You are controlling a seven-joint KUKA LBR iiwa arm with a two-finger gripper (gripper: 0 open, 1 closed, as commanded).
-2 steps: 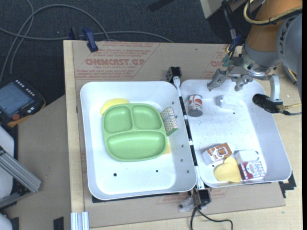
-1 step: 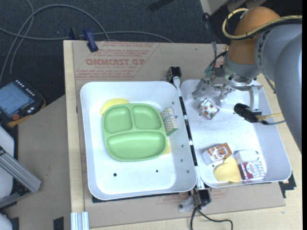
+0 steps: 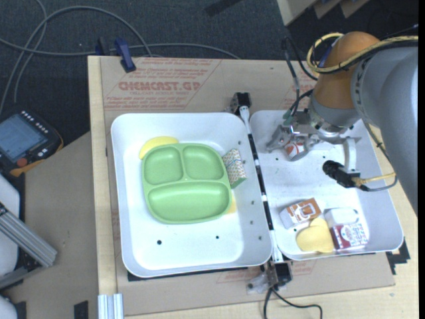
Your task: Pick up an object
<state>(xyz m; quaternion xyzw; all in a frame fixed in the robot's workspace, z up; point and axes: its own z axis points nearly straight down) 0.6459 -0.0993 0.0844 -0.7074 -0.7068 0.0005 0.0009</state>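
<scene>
A: What was seen first, going from the largest thing down?

B: The tabletop (image 3: 166, 78), a brown board with red lettering, was seen across the middle of the frame. The grey arm (image 3: 392, 85) with its orange band was seen coming in from the upper right. Two white bins were carried side by side: the left bin (image 3: 133, 231) in the centre left, the right bin (image 3: 378, 211) in the centre right.

A: And inside the bins?

B: A green divided tray (image 3: 186, 181) was laid in the left bin, with a yellow object (image 3: 157, 143) tucked under its upper left edge and a small patterned packet (image 3: 234, 166) touching its right edge. In the lower part of the right bin a small cluster was seen: a red and white packet (image 3: 349, 234), a pale yellow piece (image 3: 314, 236) beside it, and an orange and white packet (image 3: 301, 212) just above.

A: What of the jaws (image 3: 296, 143)?

B: They were lowered into the upper left of the right bin, over a small orange and white object (image 3: 295, 149). The object was seen right at the fingertips, but whether it was gripped could not be told, nor how far the jaws were parted.
</scene>
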